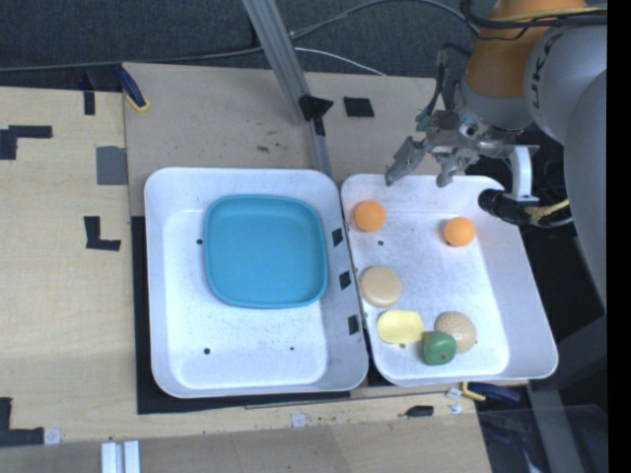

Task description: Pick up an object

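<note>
Orange ball (458, 232) sits in your right bin (513, 304) just below the tool (422, 174), fingers spread, nothing held; second orange ball (369, 216) left of it. Left bin (168, 264): blue plate (264, 250).

Single fixed camera above the bench (59, 264), looking down at a slant; both bins (158, 264) in frame, arm (552, 57) entering from the right.
</note>
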`<state>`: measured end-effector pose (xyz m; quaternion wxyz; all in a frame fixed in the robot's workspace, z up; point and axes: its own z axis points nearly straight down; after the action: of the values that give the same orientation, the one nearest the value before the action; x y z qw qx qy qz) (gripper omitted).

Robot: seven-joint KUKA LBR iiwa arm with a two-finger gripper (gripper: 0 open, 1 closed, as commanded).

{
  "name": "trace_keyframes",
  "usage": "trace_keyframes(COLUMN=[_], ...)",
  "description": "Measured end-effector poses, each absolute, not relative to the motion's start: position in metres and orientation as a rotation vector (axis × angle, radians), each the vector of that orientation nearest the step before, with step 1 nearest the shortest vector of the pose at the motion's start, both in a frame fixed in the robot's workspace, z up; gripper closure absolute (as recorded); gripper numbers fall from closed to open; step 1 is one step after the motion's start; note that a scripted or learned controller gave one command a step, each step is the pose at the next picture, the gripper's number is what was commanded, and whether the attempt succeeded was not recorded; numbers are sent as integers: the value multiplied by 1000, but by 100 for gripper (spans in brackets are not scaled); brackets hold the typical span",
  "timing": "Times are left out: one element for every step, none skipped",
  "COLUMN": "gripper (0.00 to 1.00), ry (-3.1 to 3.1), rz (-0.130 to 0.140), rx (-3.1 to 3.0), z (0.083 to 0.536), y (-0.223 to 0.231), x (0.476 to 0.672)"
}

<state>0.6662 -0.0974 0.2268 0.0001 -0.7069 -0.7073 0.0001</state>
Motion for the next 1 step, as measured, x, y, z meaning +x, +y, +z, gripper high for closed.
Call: trace_keyframes(gripper=[0], ry=[-2220], rz=[5], rx=[-2218], z=[181], y=[-91], x=[670])
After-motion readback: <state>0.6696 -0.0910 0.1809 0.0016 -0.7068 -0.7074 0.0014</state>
